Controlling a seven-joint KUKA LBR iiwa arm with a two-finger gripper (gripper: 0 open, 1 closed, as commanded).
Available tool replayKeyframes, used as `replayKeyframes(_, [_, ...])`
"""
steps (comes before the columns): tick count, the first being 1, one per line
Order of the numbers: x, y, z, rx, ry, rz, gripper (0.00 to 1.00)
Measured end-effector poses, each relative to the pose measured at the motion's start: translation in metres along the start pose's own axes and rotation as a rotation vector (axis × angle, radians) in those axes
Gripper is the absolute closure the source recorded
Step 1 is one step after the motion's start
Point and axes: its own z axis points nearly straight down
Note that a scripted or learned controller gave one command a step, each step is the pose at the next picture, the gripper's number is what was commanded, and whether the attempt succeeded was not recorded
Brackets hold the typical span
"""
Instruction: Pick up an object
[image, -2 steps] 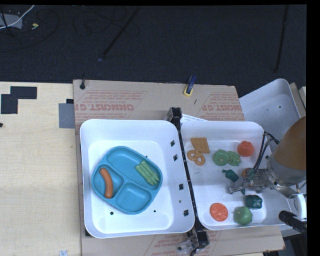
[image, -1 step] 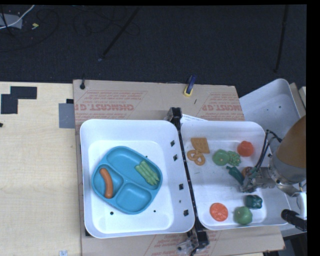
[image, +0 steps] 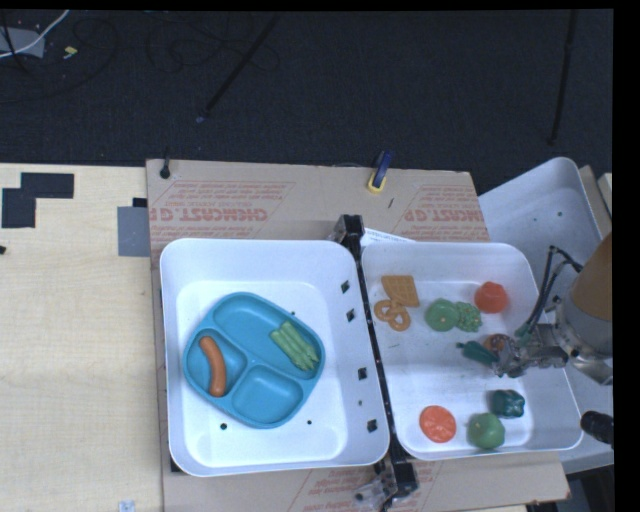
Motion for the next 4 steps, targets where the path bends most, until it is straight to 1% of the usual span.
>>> replayKeyframes(1, [0.000, -0.007, -0.060, -0.002, -0.001, -0.003, 1.00])
replayKeyframes(2, [0.000, -0.006, -0.084, 0.000, 0.000, -0.004, 1.00])
replayKeyframes(4, [0.097, 0.035, -0.099, 0.003, 0.002, -0.007, 1.00])
